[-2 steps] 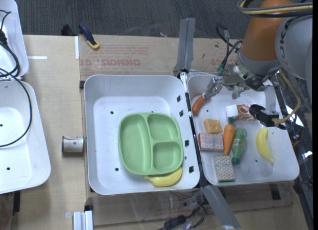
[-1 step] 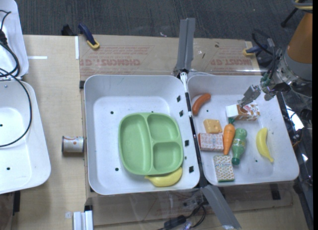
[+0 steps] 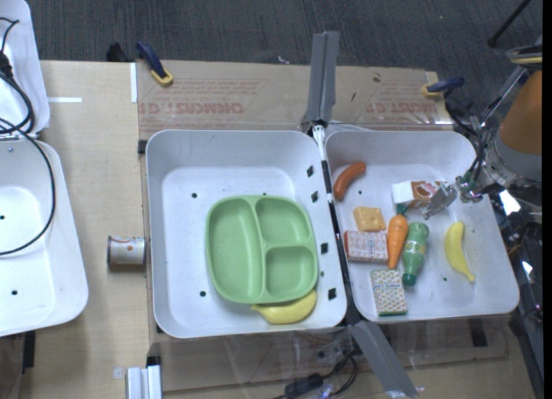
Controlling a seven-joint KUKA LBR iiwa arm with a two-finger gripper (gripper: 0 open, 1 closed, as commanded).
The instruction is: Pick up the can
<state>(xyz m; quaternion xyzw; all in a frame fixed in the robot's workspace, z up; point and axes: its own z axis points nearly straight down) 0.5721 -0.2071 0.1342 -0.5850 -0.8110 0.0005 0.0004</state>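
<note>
Lying outside the bins, the can shows no readable label; gripper grip unclear.

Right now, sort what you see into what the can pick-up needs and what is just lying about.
For the job:
can, on its side on the bench left of the bins
gripper, over the right bin

Lying about:
green tray
banana
carrot
sausage
green bottle
cheese
boxes
</note>
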